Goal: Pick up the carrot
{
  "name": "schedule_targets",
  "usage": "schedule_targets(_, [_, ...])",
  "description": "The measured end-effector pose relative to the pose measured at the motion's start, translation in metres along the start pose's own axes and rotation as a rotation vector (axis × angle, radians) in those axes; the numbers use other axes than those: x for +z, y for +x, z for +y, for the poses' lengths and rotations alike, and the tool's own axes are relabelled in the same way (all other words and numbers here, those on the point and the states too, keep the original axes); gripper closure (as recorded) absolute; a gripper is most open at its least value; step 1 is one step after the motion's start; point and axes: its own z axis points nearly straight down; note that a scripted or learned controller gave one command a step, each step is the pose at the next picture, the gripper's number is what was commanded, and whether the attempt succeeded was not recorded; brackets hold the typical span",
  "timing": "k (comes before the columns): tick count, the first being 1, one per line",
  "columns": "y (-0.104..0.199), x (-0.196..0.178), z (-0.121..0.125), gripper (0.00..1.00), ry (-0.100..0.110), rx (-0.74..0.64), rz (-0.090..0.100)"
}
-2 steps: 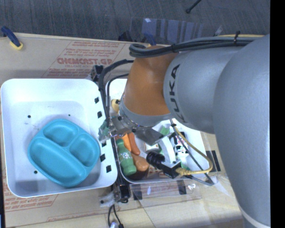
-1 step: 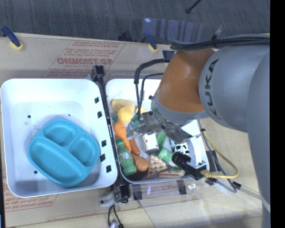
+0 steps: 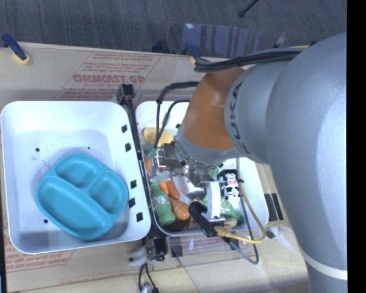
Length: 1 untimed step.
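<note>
The carrot [image 3: 173, 191], a small orange piece, lies in the right bin [image 3: 259, 209] among other toy foods, near the bin's left wall. My gripper [image 3: 166, 161] hangs low over that same corner, just above and slightly behind the carrot. The grey wrist and orange band cover most of the bin's middle. Nothing I can see shows the carrot lifted off the pile.
A green item [image 3: 161, 207] and an orange-brown piece [image 3: 182, 210] lie beside the carrot. A yellow item [image 3: 151, 134] sits at the bin's back left. A black-and-white carton [image 3: 232, 188] lies to the right. The left bin [image 3: 24, 121] holds a blue divided plate [image 3: 82, 194].
</note>
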Motion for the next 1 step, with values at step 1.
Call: schedule_targets(1, [0.0405,0.0178,-0.0140,1.00,0.000,0.583,0.004])
